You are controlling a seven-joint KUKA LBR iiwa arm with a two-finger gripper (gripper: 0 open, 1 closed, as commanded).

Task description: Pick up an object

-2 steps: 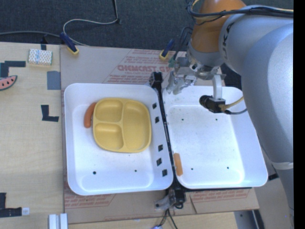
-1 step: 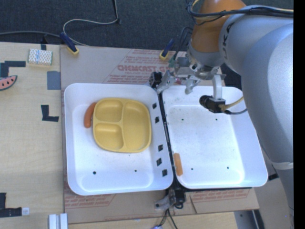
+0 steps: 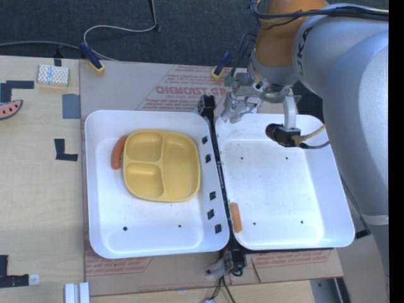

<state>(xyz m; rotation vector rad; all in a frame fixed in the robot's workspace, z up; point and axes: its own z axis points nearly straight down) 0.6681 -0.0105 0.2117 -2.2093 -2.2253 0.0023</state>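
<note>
Cardboard (image 3: 183, 90) under bins, red print reads "CHEMCAST". Pincer (image 3: 238, 109) at far edge of right bin (image 3: 284, 188); opening: cannot tell. Yellow divided plate (image 3: 161, 165) in left bin (image 3: 151, 232).

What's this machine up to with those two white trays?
A robot arm reaches in from the right, its gripper over the far left corner of the right bin. It is meant to pick something up, but nothing shows between its fingers. The left bin holds a yellow plate with an orange sausage at its left edge. A small orange piece lies in the right bin beside the divider.
</note>
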